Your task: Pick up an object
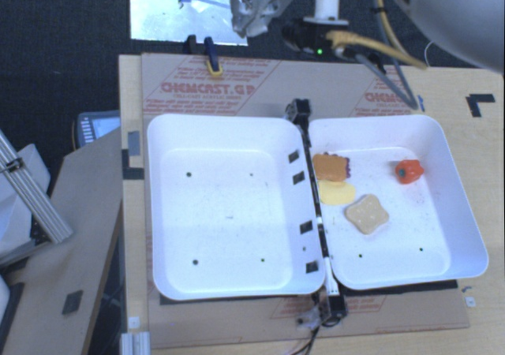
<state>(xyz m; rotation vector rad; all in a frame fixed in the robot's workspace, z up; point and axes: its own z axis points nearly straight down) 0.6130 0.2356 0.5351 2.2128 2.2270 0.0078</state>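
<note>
Two shallow white bins sit side by side on a wooden bench; the gripper [252, 14], whose grip state cannot be told, hangs beyond the bins' far edge, while the toy foods, including a toast-shaped piece [367, 214], lie in the right bin [450, 188].

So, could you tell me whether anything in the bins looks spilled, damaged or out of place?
Nothing stands out. The right bin holds four small items lying loose: an orange piece, a yellow disc, a beige toast-like piece and a red piece.
</note>
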